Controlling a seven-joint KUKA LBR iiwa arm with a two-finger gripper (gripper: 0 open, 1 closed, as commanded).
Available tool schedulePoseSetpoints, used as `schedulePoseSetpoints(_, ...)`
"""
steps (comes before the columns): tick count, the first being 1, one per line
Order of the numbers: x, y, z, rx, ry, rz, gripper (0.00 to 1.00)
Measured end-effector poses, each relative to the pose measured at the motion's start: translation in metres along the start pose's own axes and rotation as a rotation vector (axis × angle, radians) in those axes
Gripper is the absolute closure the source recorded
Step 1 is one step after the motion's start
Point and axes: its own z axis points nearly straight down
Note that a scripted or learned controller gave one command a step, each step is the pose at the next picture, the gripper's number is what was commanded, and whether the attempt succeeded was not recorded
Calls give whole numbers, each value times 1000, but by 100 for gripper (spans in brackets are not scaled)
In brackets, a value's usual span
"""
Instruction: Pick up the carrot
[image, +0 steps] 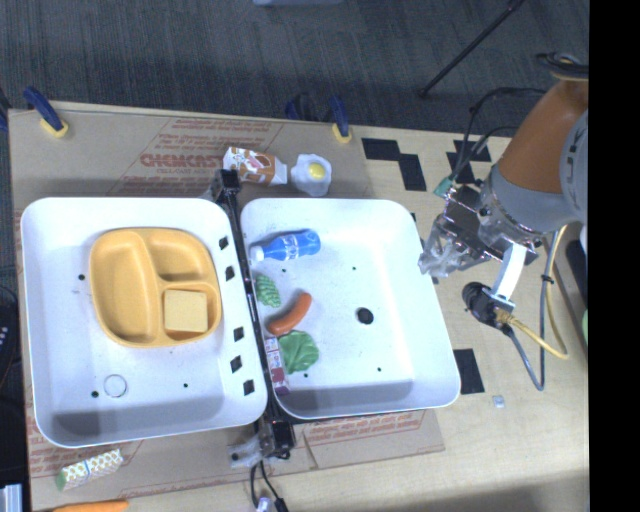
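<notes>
1. Cardboard sheet (190, 150) under the bins: red printed word, reads roughly "CHEMCAS…", end cut off by a bin rim.
2. Smaller red lines on same cardboard: too small to read.
3. Blue bottle (287, 246) label: illegible.

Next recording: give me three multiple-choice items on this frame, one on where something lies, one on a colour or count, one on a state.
1. Where does the carrot lie?
A. In the right bin, near its left wall
B. On the yellow tray
C. On the bench outside both bins

2. What colour is the bottle in the right bin?
A. Red
B. Blue
C. Black

3. Where is the gripper relative to the carrot?
A. Closed around it
B. Pressing down on it
C. Apart from it, by the right bin's right rim

Answers:
1. A, the carrot rests on the white floor between two green leafy pieces.
2. B, its body is blue with a white cap end.
3. C, the gripper hangs at the bin's right edge, with bare floor between it and the carrot.
</notes>
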Motion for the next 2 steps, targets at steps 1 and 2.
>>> schedulePoseSetpoints(1,-11,-13,-17,2,0,-180,100)
schedulePoseSetpoints(2,-11,-13,-27,4,1,-185,100)
